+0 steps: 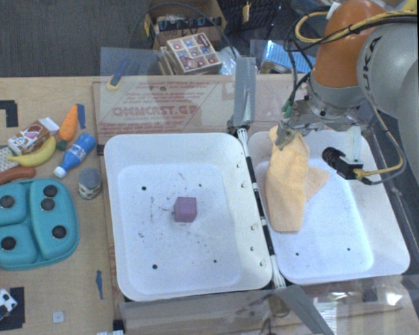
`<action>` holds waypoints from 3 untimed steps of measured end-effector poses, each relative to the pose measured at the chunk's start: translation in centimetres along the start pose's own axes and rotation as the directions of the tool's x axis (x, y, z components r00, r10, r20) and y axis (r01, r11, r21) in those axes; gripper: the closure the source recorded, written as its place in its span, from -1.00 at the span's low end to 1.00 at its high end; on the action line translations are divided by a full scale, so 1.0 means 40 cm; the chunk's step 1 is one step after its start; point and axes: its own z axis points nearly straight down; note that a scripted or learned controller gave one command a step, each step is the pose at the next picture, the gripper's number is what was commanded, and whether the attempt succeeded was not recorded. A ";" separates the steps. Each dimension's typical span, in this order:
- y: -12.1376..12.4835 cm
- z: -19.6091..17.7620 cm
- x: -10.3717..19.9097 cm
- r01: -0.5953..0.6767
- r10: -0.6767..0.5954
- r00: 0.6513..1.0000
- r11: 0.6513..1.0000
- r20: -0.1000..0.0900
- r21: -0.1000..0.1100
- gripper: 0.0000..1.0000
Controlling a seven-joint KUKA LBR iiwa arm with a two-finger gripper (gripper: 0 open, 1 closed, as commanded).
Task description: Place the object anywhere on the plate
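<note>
— Nearest, what is seen on the bench?

— A purple cube (185,209) is seen lying on the floor of the left bin (131,272), about at its middle, among dark specks. In the right bin (377,260) a yellow cloth (290,188) is draped, its lower end resting on the bin floor beside the divider between the bins.

— And the gripper?

— Farther back, the gripper (285,134) is found over the rear left corner of the right bin. The top of the yellow cloth is pinched between its fingers, so the cloth hangs from it at a slant. The cube is well apart from it, across the divider, to the left and nearer.

— Beyond the bins?

— A teal tray (30,224), a banana (32,156) and a carrot (70,123) are laid on the table at the left.
</note>
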 end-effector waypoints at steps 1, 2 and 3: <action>0.000 -0.001 0.000 0.000 0.000 1.000 1.000 0.000 -0.001 -1.00; 0.004 -0.025 0.000 0.002 -0.002 1.000 1.000 0.002 -0.003 1.00; 0.004 -0.025 0.000 0.002 -0.002 1.000 1.000 0.003 -0.003 -1.00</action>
